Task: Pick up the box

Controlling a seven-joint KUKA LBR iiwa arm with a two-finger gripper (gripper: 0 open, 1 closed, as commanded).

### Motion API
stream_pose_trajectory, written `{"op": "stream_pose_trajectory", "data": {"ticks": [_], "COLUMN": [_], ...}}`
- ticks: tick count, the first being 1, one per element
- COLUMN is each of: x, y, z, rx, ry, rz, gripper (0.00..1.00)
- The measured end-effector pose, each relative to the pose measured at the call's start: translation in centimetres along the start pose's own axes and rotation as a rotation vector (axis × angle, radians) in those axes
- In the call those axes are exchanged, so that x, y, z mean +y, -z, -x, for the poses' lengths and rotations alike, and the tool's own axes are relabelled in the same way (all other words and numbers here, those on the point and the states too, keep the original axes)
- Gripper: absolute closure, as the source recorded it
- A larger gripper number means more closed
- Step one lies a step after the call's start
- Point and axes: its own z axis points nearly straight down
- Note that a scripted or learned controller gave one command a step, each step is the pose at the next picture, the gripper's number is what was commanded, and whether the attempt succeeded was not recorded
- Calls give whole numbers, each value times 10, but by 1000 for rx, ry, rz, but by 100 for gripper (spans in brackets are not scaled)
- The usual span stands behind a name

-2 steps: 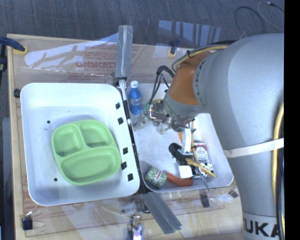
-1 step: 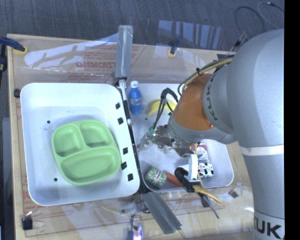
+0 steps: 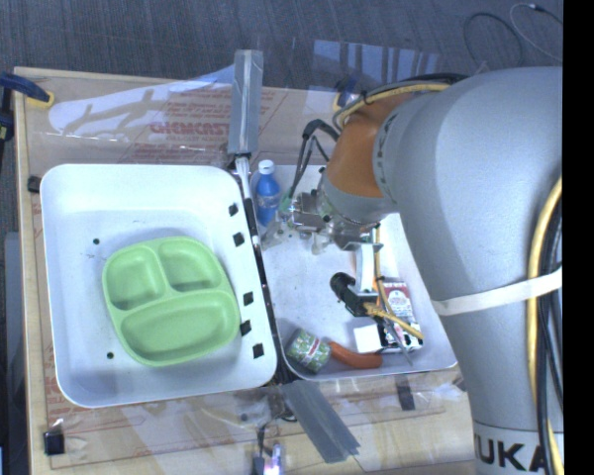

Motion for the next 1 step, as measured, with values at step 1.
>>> {"op": "stream_pose_trajectory", "data": {"ticks": [1], "x": [-75], "y": [-3], "z": [24], "rx": [10], "ry": [180], "rz": [-10], "gripper": [0]}}
